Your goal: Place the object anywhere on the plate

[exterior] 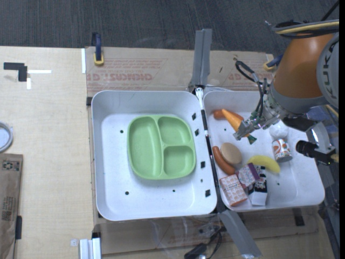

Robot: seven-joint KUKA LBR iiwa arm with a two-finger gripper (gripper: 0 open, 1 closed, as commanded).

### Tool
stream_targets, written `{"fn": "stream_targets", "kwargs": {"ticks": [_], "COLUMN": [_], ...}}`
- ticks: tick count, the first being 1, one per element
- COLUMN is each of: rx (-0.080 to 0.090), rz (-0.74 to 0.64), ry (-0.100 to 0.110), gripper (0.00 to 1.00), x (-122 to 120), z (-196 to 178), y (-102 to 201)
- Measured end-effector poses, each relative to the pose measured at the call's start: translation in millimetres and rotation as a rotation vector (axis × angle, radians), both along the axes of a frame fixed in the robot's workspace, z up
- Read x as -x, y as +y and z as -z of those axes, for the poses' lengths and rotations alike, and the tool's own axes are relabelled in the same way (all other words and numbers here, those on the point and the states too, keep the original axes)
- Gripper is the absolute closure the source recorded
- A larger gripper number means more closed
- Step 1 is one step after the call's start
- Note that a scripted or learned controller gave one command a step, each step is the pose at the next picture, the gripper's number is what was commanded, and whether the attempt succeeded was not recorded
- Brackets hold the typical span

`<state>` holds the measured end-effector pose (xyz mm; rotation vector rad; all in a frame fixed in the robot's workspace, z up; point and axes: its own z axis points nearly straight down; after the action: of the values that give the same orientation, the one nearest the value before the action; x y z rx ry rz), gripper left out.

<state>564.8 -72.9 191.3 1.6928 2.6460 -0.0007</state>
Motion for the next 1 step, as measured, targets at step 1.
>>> {"fn": "stream_targets", "kwargs": {"ticks": [1], "rx": [0.000], "rz": [-0.023], "ry": [0.002], "gripper": [1.00], "x": [8.1], "z": [0.4], "y": [100.3]}}
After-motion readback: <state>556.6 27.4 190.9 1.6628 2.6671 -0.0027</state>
